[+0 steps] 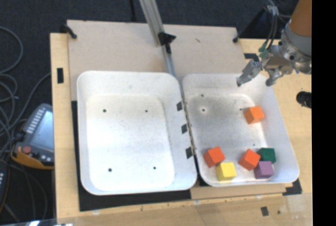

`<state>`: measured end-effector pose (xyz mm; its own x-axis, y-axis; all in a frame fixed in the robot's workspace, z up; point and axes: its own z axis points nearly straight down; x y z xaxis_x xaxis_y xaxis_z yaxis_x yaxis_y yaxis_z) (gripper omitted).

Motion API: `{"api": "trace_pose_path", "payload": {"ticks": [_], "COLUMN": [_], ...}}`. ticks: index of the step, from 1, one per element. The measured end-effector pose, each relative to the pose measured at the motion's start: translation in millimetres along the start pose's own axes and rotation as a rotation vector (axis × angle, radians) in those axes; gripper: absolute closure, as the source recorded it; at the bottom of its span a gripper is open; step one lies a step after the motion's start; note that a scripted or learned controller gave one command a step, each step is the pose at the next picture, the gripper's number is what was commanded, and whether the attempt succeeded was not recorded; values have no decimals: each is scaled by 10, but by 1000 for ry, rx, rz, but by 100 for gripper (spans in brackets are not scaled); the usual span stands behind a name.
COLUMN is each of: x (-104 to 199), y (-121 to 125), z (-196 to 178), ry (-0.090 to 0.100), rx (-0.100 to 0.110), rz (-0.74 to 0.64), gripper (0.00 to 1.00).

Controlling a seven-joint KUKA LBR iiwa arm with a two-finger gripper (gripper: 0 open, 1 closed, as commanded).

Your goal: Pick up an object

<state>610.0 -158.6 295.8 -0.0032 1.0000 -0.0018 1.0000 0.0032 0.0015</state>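
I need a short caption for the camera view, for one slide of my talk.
The arm's hand open above the far edge of the right bin, which holds six small blocks; nothing between its fingers.

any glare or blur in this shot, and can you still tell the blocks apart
Camera view: light is even and soft, with faint shadows under the blocks; no strong glare on the right bin, only grey scuffing. The image is slightly soft overall; the gripper is the blurriest. The yellow block and purple block stay distinct.
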Motion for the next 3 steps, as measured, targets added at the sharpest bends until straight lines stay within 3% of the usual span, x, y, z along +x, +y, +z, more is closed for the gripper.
{"api": "trace_pose_path", "payload": {"ticks": [1,2,3], "x": [-99,625,0], "y": [-1046,-744,109], "z": [1428,1991,1975], "ry": [3,1,-3], "rx": [10,-2,-6], "rz": [5,-2,1], "gripper": [0,0,0]}}
